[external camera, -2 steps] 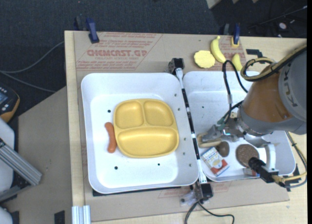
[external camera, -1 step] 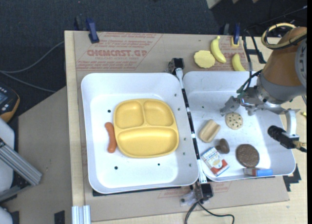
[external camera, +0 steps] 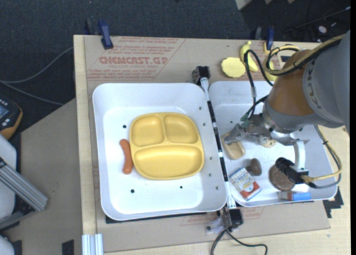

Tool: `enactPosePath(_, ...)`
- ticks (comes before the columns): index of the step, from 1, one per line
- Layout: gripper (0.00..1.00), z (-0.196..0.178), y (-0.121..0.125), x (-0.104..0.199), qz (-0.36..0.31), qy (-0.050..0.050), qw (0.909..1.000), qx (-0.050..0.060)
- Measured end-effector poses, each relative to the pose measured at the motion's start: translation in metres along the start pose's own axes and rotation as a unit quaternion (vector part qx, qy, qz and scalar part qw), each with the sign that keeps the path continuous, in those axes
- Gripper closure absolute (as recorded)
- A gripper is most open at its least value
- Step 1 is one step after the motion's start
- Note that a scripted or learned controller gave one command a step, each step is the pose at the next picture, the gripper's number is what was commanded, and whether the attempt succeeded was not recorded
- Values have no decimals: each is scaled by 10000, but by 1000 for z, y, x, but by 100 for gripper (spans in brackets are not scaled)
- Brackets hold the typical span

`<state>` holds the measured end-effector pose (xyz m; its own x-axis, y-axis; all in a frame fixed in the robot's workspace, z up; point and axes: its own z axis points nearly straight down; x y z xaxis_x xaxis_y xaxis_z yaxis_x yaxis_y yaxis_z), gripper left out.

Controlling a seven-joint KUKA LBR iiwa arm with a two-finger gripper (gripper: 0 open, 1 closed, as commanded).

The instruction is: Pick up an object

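Just beside gripper [external camera: 237, 135], tan block [external camera: 235, 151], long axis near-to-far

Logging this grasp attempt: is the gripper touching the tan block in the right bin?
Cannot tell. In the camera view the gripper overlaps the tan block at its upper end; the overhead angle hides contact or gap.

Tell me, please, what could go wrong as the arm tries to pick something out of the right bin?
1. The gripper sits right by the tan block, near the right bin's left wall. A grasp there may shove the block against the wall rather than lift it.
2. The brown lump and the small carton lie close by, so a slightly off attempt might knock them or catch two things at once.
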<state>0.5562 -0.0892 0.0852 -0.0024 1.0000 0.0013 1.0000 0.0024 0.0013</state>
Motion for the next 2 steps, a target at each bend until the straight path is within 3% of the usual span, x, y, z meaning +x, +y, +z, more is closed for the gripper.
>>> enactPosePath(1,0,-5,-80,-49,46,-16,10000,24)
enactPosePath(2,0,-1,-8,-116,15,-36,10000,-40)
